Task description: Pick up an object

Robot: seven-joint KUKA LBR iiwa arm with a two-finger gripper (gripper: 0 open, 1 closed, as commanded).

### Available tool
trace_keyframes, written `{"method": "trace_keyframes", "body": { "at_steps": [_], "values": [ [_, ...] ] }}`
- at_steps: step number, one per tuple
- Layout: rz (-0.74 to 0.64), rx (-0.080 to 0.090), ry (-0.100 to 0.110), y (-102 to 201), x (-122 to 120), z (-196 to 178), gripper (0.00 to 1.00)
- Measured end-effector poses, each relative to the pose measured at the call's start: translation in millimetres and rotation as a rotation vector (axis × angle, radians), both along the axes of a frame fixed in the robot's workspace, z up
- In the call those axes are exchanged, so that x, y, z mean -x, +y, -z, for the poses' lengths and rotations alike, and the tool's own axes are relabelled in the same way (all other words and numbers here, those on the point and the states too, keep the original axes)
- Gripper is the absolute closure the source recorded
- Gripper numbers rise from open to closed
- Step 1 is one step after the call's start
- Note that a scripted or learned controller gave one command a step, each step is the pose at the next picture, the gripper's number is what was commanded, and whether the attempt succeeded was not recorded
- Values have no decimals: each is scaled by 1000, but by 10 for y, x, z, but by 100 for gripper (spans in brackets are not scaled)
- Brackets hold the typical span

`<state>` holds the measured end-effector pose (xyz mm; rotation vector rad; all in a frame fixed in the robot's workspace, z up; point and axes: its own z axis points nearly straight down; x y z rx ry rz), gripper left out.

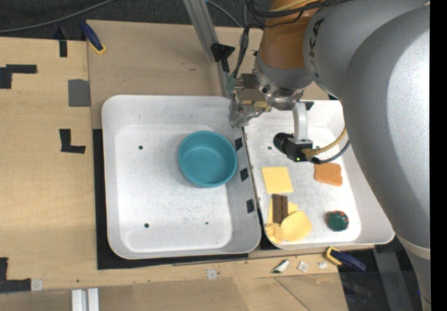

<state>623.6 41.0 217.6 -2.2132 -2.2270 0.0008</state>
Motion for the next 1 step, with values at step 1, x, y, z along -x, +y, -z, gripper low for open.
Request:
{"method": "trace_keyframes", "body": {
  "at_steps": [1],
  "values": [
    [0,0,-1,522,-197,71,100]
  ]
}}
